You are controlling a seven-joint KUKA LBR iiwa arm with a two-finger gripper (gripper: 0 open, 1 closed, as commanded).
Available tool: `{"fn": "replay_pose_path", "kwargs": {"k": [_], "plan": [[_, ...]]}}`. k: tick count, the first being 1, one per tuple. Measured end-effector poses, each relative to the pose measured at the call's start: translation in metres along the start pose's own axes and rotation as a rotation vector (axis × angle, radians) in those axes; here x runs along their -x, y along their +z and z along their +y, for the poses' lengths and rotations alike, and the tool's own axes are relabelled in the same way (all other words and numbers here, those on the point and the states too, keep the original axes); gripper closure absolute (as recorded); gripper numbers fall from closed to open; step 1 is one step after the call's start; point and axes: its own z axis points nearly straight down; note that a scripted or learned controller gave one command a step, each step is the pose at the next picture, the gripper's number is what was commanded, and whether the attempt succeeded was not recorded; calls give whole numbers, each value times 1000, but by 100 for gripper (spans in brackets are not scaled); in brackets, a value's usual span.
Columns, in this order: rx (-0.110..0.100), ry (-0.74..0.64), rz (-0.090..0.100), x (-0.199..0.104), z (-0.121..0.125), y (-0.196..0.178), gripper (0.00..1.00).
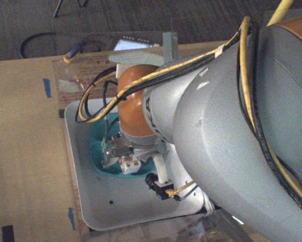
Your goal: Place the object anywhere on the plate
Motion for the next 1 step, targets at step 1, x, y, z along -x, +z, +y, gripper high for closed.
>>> {"fn": "replay_pose_path", "kwargs": {"k": [1], "plan": [[-6,98,-2,20,30,-84,0]]}}
